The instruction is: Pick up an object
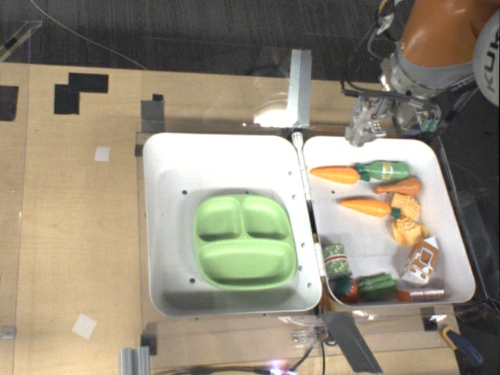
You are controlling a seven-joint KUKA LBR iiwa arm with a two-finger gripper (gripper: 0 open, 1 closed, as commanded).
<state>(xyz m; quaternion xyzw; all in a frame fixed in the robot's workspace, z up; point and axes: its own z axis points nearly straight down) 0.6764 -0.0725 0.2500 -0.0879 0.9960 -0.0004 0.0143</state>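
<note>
The right bin holds several toy foods: an orange carrot at its far left, a green bottle beside it, a second carrot, a darker carrot, yellow waffle-like pieces, a small carton, a green-labelled can and a dark green vegetable. My gripper hangs above the bin's far rim, clear of all of them, with nothing seen between its fingers.
The left bin carries a green divided plate. A metal post stands behind the seam between the bins. The arm's orange band fills the upper right corner.
</note>
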